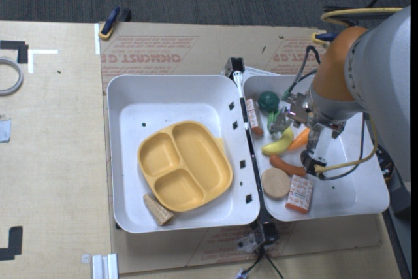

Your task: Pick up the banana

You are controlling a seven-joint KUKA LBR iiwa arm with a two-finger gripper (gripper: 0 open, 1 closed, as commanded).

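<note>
Here the arm (366, 68) reaches in from the right and covers much of the right bin (353, 196). Its gripper (285, 119) hangs low over that bin's left half, but its small dark parts blur together, so whether it is open or closed cannot be made out. The banana (277, 142) lies just below and left of the gripper, its upper tip at the gripper or under it; contact is unclear. An orange carrot (299, 138) pokes out beside the banana, partly hidden by the wrist. A green ball (268, 100) sits above. Below lie a red sausage (287, 165), a tan disc (275, 183) and a small red box (300, 194). The left bin (124, 140) holds a yellow tray (185, 165) and a tan block (158, 210).
</note>
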